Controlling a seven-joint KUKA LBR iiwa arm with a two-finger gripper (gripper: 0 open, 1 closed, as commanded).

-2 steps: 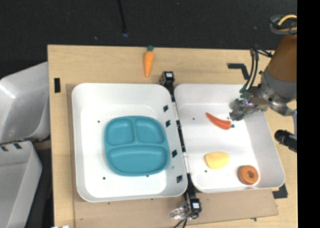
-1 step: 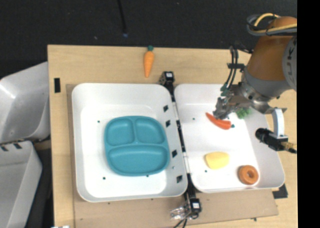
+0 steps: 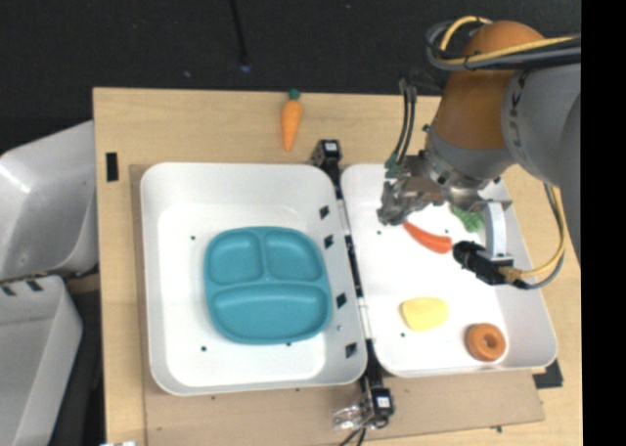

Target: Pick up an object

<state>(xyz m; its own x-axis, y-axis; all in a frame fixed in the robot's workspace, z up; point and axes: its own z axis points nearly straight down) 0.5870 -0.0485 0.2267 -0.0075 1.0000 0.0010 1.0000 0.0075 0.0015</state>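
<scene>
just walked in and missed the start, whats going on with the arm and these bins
A grey arm with an orange band reaches in from the right, and its gripper is low over the top left part of the right bin. A red-orange chili-like piece lies just beside it, not visibly held. A yellow piece and a brown donut lie nearer the front of that bin. The left bin holds a teal divided plate. A toy carrot lies on the bench behind the bins.

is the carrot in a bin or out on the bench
Out. The carrot lies on the bare wooden bench, behind the left bin, apart from its rim.
</scene>
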